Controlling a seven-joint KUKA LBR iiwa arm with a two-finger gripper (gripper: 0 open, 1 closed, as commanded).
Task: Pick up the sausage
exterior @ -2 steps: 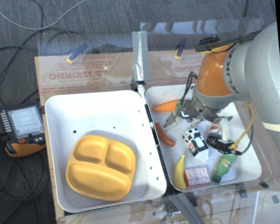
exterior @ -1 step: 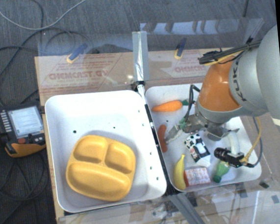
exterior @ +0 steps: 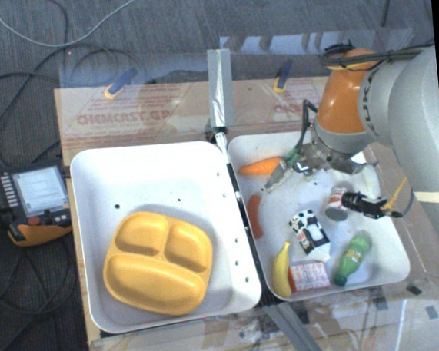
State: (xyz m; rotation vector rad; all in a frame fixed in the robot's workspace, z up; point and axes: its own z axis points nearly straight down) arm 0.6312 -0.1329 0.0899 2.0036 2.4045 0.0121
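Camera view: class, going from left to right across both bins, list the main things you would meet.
Yellow divided tray → sausage → banana → black-and-white toy → green bottle. I left out the carrot, the hand and the packet, whose spans overlap these.

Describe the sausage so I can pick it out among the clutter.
Look in the right bin, along its left wall. The sausage lies there lengthwise: small, reddish-orange, blunt at both ends. The carrot above it is brighter orange and tapered; the banana below is yellow.
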